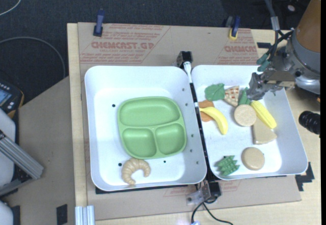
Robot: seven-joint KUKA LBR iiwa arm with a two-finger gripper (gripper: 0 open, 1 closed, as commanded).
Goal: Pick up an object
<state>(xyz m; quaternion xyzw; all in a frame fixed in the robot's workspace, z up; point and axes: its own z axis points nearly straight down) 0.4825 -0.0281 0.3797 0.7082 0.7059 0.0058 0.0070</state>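
Dark carpet surrounds your brown board surface [153,40], which carries two shallow white bins side by side. Your left bin [97,117] holds a pale green plastic divided tray [151,127] and, just below it, a tan toy croissant [135,170].

Your right bin [290,137] holds the loose toy food: a yellow banana [216,118] with an orange piece [205,104] touching its upper end, a green leafy piece [214,91], a tan patterned wedge [232,94], a round beige cookie [244,115], a yellow corn cob [264,114], a pale tan bread slice [264,133], a second round tan disc [252,158] and a green broccoli-like piece [227,165] near the front rim.

Your dark end effector [254,92] sits low over the back of the right bin, just above the cookie and the corn cob, beside the patterned wedge. A small dark green item [243,97] lies right at its tip. You cannot tell how far it is open, nor whether it grips anything, because its own body hides that spot.
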